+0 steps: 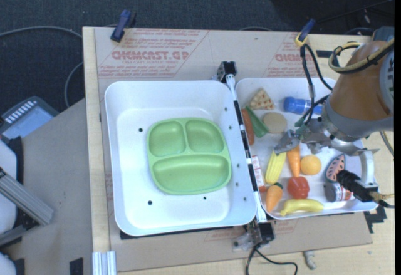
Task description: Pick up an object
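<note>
Toy carrot lies in the right bin, about mid-bin, long axis running near-to-far, with the corn cob just to its left and an orange ball just to its right. The gripper sits low over the bin directly beyond the carrot's far end; whether the jaws are released or clenched I cannot tell, since the metal parts blur together and nothing visibly sits between them. Judged step: approach and alignment, pick not yet made. Next move likely calls for centring over the carrot, jaws straddling its narrow width, then a straight descent. Crowding is the main hazard: corn and ball flank the target closely, and a red tomato and banana lie nearer. Farther off in the same bin: beige round piece, blue cylinder, cracker wedge, watermelon slice at right. The left bin holds a green divided plate, well apart from the work. Both bins rest on the desk.
</note>
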Robot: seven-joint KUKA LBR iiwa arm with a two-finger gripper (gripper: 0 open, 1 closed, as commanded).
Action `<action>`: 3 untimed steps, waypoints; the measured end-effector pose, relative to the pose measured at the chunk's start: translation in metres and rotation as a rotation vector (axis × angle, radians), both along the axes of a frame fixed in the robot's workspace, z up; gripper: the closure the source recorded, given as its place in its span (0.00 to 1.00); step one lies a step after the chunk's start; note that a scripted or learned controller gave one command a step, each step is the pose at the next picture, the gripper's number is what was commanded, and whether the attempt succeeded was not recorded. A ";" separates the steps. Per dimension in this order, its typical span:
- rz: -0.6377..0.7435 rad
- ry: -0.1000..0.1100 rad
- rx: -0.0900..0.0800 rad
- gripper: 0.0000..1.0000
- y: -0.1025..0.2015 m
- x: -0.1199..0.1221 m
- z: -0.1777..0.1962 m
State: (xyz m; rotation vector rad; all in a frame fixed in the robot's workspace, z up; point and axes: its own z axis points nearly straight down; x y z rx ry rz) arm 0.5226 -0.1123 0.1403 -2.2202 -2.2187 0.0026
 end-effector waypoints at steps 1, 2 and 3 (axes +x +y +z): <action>0.000 -0.002 0.000 0.00 0.017 -0.006 -0.056; 0.000 -0.006 -0.003 0.00 -0.058 0.079 -0.022; 0.000 -0.001 0.000 0.00 -0.026 0.025 -0.057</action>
